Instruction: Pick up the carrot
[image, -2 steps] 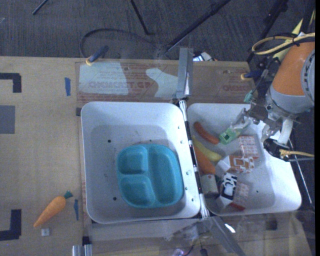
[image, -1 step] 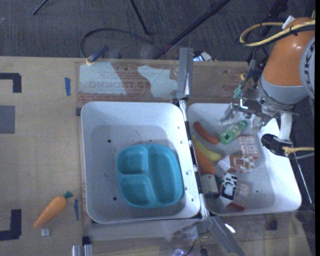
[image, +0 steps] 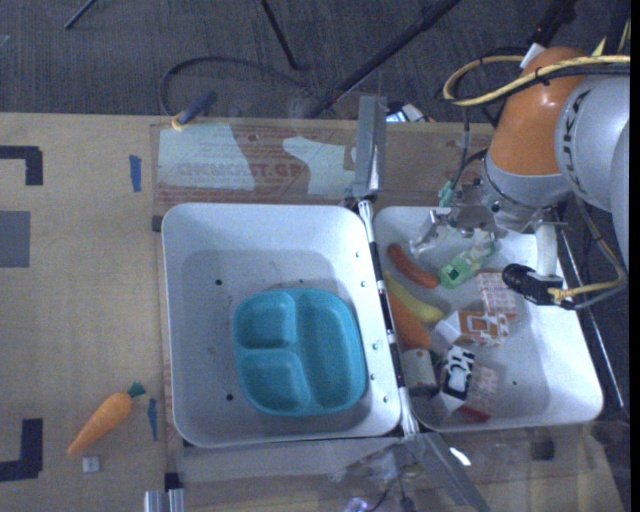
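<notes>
Hovering over the right bin's (image: 560, 395) far edge, the claw (image: 455, 232) hangs near that bin's far-left corner; whether it is released or clenched cannot be told from this slant. Below it, along the right bin's left wall, lie a red sausage (image: 413, 266), a yellow banana (image: 415, 303) and an orange piece (image: 410, 330), with small cartons (image: 487, 318) beside them. The left bin (image: 190, 300) carries a teal divided plate (image: 298, 350). The carrot (image: 103, 419) lies on the bench (image: 70, 300), outside both bins, near its front-left corner.
</notes>
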